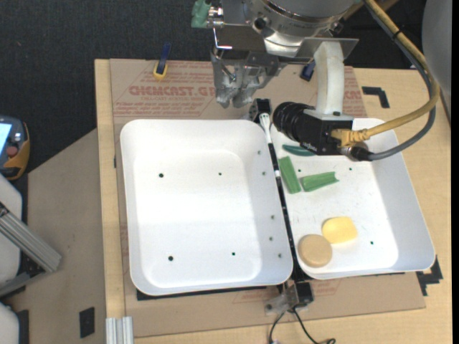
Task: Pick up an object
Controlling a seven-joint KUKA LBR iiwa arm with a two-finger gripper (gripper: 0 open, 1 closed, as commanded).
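My gripper (235, 95) hangs over the cardboard just behind the far edge of the left bin (143, 131), near the divide between the two bins. All the loose objects lie in the right bin (384, 192). These are a green block (288, 173) by its left wall, a green wedge (319, 181) beside it, a yellow lump (339, 230), and a tan round disc (315, 250) at the near corner. A teal strip (296, 150) pokes out from under the black hose fitting. None of the objects is near the gripper.
A black hose fitting (305, 124) with a brass coupling and tan hose (401, 120) hangs over the right bin's far end. A white tube (330, 77) rises behind it. A small yellow-and-blue clamp (162, 64) sits on the cardboard (172, 88) at the back left.
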